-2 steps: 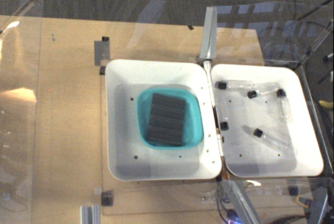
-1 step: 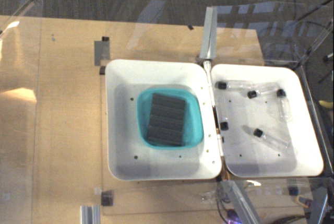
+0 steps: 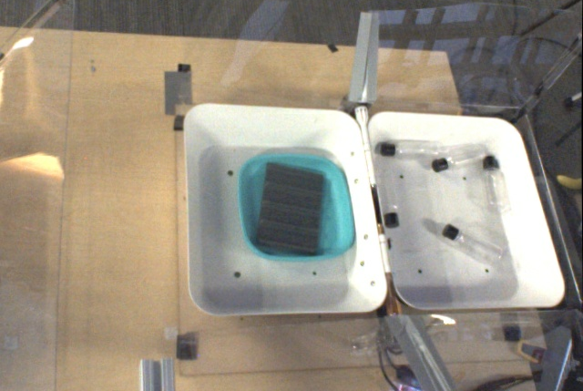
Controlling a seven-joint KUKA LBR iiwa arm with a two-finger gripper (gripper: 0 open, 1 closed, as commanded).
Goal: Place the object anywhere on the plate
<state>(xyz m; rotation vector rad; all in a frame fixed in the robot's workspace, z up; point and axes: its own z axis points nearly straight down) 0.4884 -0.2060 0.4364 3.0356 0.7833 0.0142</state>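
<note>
Dark ribbed block [image 3: 291,209] lies on teal plate [image 3: 339,216], detail blurred.

little of the robot's body can be told from this view. at the bottom right corner a small grey-violet piece [image 3: 557,356] juts in from the frame edge, blunt and rounded at the top, with a dark patch beside it; it is too small and blurred to tell whether it belongs to the arm. left of it, along the bottom edge, a pale metal strut [image 3: 422,360] runs at a slant, and a few thin dark wires [image 3: 398,375] curl beside its lower end. whether the strut and wires are part of the robot or of the table fittings cannot be told. no markings, screws or coloured bands can be made out on any of these parts.
</note>
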